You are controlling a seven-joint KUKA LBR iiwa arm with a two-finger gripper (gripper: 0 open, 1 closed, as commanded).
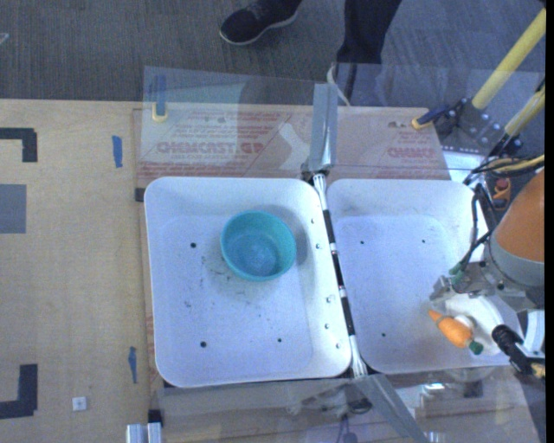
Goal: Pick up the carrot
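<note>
A: What is cut off or hard to make out, going from the left?

B: Black angular markings [24, 143] on the wooden bench [69, 277] are clipped by the left edge. Blue tape strips [117, 150] are seen near the left bin [173, 337]. Behind the bins, a clear panel [234, 121] is laid over a cardboard sheet, and its glare blurs what lies beneath.

A: Can any writing be read there?

B: Reddish print [212, 147] is seen through the panel, but it appears reversed and washed out; no word can be read with certainty. A second patch of similar print [414, 152] lies behind the right bin [381, 346], equally unclear.

A: What is held in the left bin?

B: A teal bowl [258, 246] is set upright near its middle; dark specks and smudges are scattered on the floor around it.

A: And where is the carrot found?

B: The carrot [451, 328] is lying in the right bin, near its right wall, toward the front corner. Its orange body is visible, with a small green end pointing to the right.

A: How is the gripper placed?

B: The gripper [463, 298] is seen just above and beside the carrot, under the orange band [524, 227] of the arm, which is cropped at the right. Whether the fingers are spread or pressed together cannot be told; the parts are blurred and overlap white pieces.

A: Anything else cut off?

B: A dark shoe [258, 19] is clipped by the top edge, and yellow poles [511, 60] run out at the upper right.
</note>
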